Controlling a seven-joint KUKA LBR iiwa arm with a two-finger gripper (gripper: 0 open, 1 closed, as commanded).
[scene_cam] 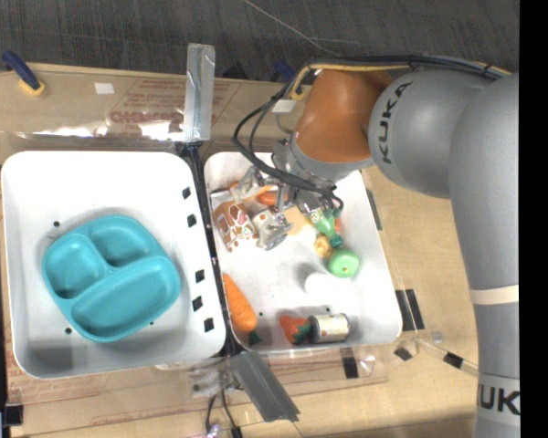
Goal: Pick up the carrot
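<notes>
The carrot (240,308), orange and tapered, lies against the left wall of the right bin (374,235), near its front corner. My gripper (273,227) hangs low over the back left part of that bin, well behind the carrot and apart from it. It sits among a cluster of small toys, and the orange-banded wrist covers much of it. A small orange-red piece (268,196) shows just under the wrist.
A brown spotted toy (233,224) lies left of the gripper. A green fruit (344,263) and a smaller green piece (326,242) sit to its right. A small can (330,327) and a red-green toy (295,328) lie at the front. A teal divided plate (110,276) lies in the left bin (36,176).
</notes>
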